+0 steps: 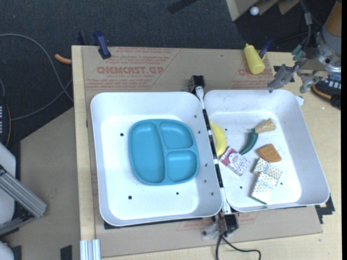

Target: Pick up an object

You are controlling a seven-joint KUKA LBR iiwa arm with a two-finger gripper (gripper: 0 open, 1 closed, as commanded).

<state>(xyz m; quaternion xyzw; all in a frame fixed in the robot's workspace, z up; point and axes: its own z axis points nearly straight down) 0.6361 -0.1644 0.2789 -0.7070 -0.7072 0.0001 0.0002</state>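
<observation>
The right bin (309,145) holds several small items: a yellow banana (219,137) against its left wall, a green pepper (249,141), a tan bread piece (265,126), an orange cookie (269,154), a pink patterned packet (233,162) and two patterned boxes (268,170) (263,188). My gripper (291,81) hangs over the bin's far right corner, above and apart from all of them. It is open, with nothing between its fingers.
The left bin (108,145) holds a blue divided plate (162,150). A yellow bottle (253,59) and a blue clamp (101,44) lie on the cardboard behind the bins. Cables run along the floor at the left.
</observation>
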